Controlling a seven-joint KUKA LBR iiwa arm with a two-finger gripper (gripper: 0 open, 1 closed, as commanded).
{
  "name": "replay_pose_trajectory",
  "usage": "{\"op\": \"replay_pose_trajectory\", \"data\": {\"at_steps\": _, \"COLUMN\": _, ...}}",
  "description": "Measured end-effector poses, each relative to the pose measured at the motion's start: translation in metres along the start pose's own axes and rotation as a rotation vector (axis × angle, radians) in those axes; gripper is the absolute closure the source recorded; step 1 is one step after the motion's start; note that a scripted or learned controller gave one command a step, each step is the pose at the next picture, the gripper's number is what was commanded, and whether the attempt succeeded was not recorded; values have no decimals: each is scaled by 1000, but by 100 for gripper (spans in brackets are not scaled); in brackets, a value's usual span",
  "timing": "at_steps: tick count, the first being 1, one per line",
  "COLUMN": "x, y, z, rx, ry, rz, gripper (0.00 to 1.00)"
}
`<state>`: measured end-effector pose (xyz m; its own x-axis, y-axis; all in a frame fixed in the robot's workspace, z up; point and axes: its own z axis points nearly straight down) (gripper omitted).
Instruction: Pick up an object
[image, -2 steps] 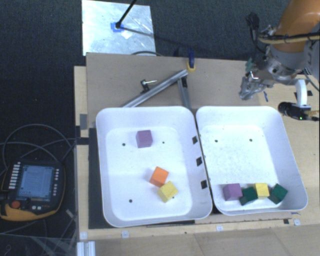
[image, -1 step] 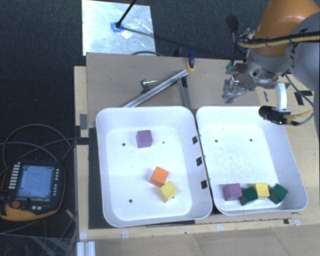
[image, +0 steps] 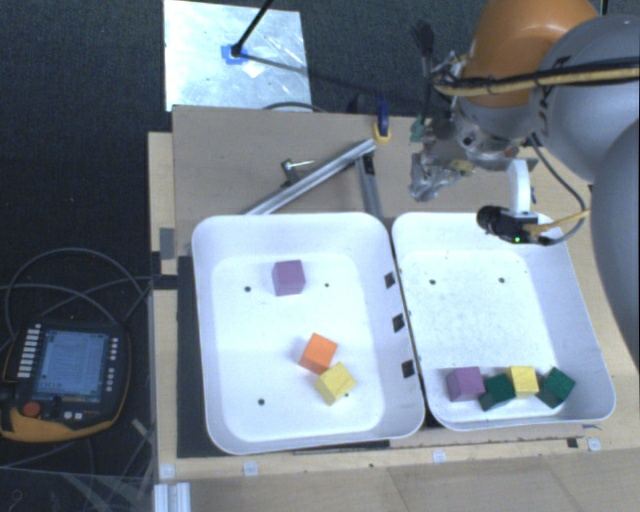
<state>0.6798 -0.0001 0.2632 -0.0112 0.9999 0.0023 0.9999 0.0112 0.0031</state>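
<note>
Blocks wait: purple block (image: 288, 277) alone in left bin (image: 215, 300), easiest for us. Gripper (image: 432, 185) hangs above right bin (image: 590, 330) far edge; finger state we cannot tell.

A handheld control pendant with a grey screen and orange-yellow lower edge (image: 62, 378) lies on the dark floor at the left, with thin black cables (image: 90, 275) looping around it. Beyond the bench, a shiny silver sheet (image: 235, 55) lies on the floor with a small blue tape mark (image: 233, 55) on it. On the brown bench top (image: 230, 150) behind the bins, a grey metal bar (image: 312, 177) lies at a slant. Small black clips (image: 398, 322) sit in the gap between the bins.
</note>
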Motion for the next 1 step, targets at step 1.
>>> {"op": "replay_pose_trajectory", "data": {"at_steps": 1, "x": 59, "y": 0, "z": 2, "rx": 1, "ry": 0, "rz": -1, "gripper": 100}}
